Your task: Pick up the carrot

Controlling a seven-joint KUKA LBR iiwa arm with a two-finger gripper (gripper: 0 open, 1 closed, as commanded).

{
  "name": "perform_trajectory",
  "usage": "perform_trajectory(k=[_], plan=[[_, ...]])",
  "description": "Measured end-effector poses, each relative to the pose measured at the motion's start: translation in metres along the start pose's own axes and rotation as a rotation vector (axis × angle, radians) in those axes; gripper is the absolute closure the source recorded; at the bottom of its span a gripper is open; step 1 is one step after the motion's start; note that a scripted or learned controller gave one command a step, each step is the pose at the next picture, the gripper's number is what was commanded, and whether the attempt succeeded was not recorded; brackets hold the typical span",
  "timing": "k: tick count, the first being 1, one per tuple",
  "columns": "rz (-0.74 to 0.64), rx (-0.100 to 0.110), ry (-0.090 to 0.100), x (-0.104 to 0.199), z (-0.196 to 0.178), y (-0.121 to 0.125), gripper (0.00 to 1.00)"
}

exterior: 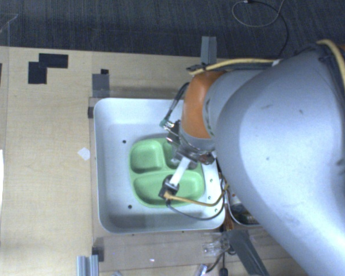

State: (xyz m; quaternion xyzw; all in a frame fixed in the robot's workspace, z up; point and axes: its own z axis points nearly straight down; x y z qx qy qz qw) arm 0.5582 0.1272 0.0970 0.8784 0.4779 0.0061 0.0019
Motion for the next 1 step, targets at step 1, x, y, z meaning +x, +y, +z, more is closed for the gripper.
perform_trajectory(k=[1], plan=[[0.255, 0.008, -0.011, 0.0378, -0.1093, -0.069, 1.0]])
